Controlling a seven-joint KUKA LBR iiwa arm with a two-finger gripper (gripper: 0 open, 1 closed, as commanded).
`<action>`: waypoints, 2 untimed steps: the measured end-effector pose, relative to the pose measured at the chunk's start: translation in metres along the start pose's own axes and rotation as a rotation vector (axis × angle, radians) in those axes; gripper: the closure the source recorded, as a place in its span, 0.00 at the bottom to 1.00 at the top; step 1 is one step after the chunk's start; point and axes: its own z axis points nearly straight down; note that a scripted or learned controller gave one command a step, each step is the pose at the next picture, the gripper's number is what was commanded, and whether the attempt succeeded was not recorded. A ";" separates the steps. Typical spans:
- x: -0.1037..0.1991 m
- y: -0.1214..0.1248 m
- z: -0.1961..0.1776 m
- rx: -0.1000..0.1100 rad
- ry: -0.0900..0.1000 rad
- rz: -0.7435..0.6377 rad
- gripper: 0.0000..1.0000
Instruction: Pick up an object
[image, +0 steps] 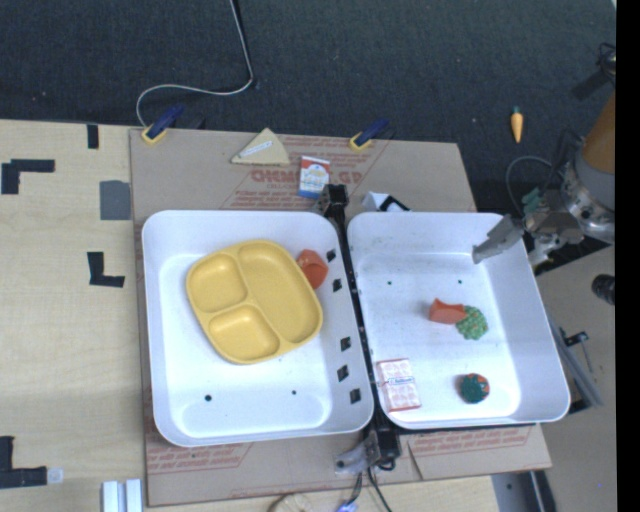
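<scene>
Nothing picked yet: gripper (497, 243) above right bin (420, 235) rim, finger state impossible to tell, carrot-like toy (456, 316), ball (474, 387) and small card (398, 384) untouched.

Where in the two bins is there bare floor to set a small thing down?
The right bin has bare floor across its upper left, between the divider and the carrot. The left bin has a free strip along its bottom edge, below the yellow plate. The right bin's lower part is crowded: carrot, small box and ball.
</scene>
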 end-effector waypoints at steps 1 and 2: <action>-0.025 0.014 0.178 -0.003 -0.001 0.000 0.00; 0.037 0.003 0.181 -0.006 -0.002 -0.001 0.00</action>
